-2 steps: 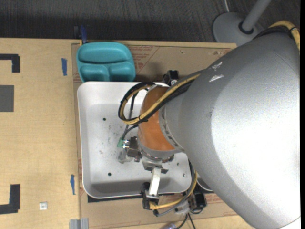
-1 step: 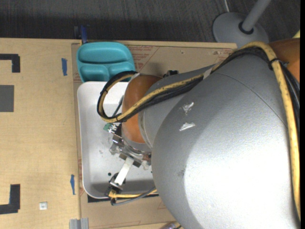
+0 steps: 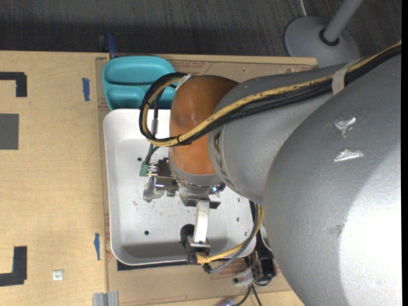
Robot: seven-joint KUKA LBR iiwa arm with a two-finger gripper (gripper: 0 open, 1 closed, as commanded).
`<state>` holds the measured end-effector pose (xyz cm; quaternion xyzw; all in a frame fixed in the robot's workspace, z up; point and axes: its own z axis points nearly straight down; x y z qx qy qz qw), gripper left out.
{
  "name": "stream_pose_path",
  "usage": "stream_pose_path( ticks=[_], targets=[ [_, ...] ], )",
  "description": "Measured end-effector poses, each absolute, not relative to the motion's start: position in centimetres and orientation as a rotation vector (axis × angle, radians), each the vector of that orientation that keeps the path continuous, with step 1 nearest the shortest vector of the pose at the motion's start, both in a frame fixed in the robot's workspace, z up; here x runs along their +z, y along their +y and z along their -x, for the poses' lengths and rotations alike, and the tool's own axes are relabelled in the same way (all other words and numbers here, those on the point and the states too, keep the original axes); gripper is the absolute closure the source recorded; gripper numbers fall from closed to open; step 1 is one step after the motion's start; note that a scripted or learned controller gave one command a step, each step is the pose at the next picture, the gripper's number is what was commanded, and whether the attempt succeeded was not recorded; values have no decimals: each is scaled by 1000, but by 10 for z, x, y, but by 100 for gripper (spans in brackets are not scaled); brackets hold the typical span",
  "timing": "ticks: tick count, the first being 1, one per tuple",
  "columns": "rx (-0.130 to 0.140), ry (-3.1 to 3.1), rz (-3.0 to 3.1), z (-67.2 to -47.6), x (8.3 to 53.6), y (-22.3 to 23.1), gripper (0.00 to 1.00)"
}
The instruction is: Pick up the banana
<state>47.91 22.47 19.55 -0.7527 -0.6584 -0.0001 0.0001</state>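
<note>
My arm, with its orange band, reaches in from the right and covers most of the white bin. The gripper hangs low over the middle of the bin floor, seen as a metal block with a small green board beside it. The wrist above hides the gripper's tips. A black and yellow cable loops over the wrist. The bare bin floor left of the gripper carries a few dark specks and no object.
A teal plastic piece lies against the bin's far edge. The bin rests on a tan cardboard bench top with black and blue tape marks. A grey stand base is at the upper right. The arm's bulk covers the right half.
</note>
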Motion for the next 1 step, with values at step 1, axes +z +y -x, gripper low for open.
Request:
stream_pose_path(
  ticks=[1],
  targets=[
    [-8,-2256,2185,-480,87,226,0]
  ],
)
